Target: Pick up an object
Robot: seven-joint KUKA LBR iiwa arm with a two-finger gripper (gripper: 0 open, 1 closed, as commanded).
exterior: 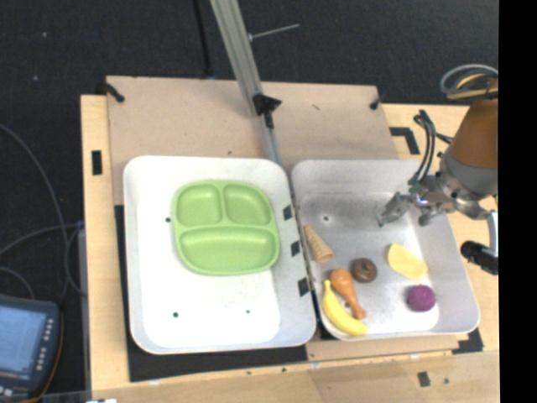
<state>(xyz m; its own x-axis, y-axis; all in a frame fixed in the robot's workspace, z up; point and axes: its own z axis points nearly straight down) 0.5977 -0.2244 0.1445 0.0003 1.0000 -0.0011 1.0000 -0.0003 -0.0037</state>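
An object to pick up is what I need, and my gripper [409, 208] has nothing in it yet. Its two fingers are spread apart, with just bare bin floor between them. It hangs over the back part of the right bin [336, 183], close to that bin's right edge.

The nearest thing I could grab is the yellow piece [407, 261], just in front of the gripper and not touching it. Further toward the front right corner sits the purple ball [420, 297]. Near the middle of the bin I see a small brown ring [363, 269]. By the bin's left edge lies a tan cone [317, 243]. At the front left corner an orange drumstick [346, 292] lies touching a banana [342, 316].

The left bin [151, 309] holds a green divided plate [226, 227].

So I think the job is just at the start. I have yet to go down, close on something and lift it.
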